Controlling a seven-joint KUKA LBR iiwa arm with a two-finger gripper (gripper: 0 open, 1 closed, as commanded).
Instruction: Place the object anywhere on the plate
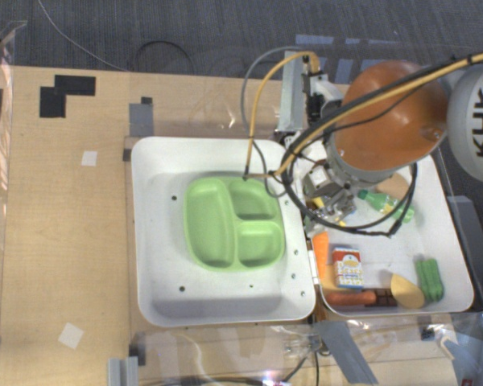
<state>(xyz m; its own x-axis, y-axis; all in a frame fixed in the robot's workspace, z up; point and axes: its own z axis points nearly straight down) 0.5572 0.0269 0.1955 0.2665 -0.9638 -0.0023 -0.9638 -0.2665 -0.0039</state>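
Note:
A light green divided plate (232, 223) lies in the left white bin (157, 240). The arm's orange wrist (386, 119) hangs over the upper part of the right bin, and the gripper (332, 202) sits below it near the bin's left wall, among cables. Its fingertips are hidden by the wrist and cabling. In the right bin (455, 256) lie a carrot (322, 257), a small red and white box (348, 267), a green bottle-like item (386, 203), a green pickle-like item (429, 279), a tan wedge (406, 290) and a brown sausage (356, 299).
Yellow and black cables (262, 95) loop from the arm over the top of the left bin. The wooden bench (56, 240) stretches to the left, with black markers (64, 93) at its far corner.

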